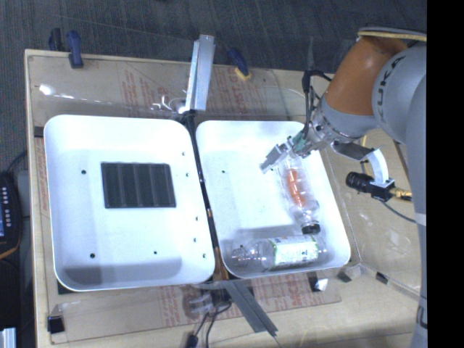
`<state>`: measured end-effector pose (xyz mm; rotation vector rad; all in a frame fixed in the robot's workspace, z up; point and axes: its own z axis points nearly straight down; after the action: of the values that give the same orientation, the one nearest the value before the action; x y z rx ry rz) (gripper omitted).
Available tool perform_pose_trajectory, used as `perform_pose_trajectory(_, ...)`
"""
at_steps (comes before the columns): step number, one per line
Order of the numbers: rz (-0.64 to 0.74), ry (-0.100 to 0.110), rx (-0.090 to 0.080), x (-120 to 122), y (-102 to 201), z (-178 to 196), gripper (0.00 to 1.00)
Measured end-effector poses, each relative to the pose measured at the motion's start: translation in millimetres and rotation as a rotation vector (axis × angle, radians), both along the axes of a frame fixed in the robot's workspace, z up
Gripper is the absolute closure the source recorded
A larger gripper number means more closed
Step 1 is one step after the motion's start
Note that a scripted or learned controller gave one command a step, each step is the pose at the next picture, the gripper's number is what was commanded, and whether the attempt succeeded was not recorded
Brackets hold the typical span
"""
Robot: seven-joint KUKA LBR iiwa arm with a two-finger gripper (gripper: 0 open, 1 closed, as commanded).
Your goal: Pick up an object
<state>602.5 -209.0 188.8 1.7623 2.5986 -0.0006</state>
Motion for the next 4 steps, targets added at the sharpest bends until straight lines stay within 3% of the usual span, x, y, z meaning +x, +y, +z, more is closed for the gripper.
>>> perform_pose_trajectory(1,0.118,0.001,0.0,11,1,13,0.0)
perform_pose_trajectory(2,0.23,0.004,0.002,8,1,-20,0.0)
perform_pose_trajectory(3,-0.063,0.006,0.002,-32,-2,-12,0.0)
perform_pose_trajectory(4,-0.059,0.006,0.002,-31,-1,-2,1.0)
